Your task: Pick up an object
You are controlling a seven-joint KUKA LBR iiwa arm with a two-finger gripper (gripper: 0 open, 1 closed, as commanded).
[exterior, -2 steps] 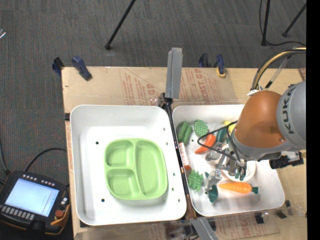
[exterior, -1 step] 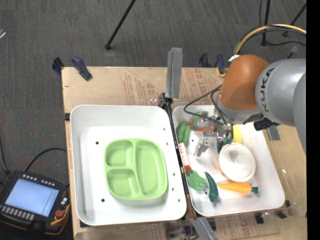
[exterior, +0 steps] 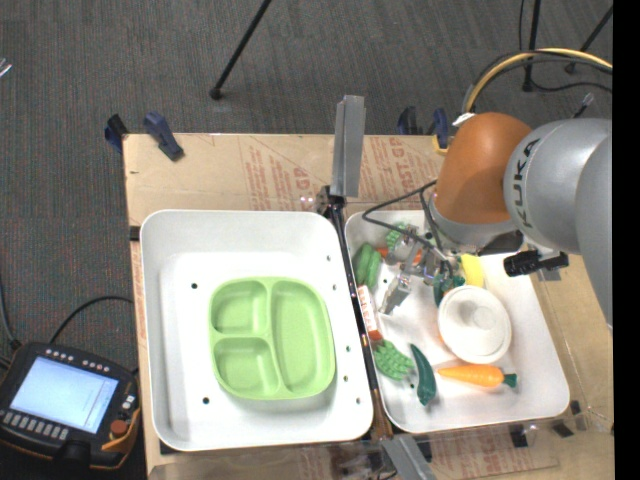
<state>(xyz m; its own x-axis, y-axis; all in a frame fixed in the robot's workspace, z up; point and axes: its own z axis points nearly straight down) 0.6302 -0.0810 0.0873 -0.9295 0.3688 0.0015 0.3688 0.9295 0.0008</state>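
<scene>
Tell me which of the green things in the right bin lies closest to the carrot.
The dark green pod, lying just left of the orange carrot. The other green pieces sit farther left or up by the pincer.

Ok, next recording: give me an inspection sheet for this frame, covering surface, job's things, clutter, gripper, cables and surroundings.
Surface: bench bearing left bin and right bin, side by side.
Job's things: right bin holds a white bowl, carrot, yellow piece, green toys and a dark green piece.
Clutter: green divided plate in left bin.
Gripper: gripper low over right bin's left part, beside the bowl; finger state unclear, nothing seen held.
Cables: yellow hose and dark cables at the arm.
Surroundings: carpet, tripod legs, pendant lower left, clamps on bench edge.
</scene>
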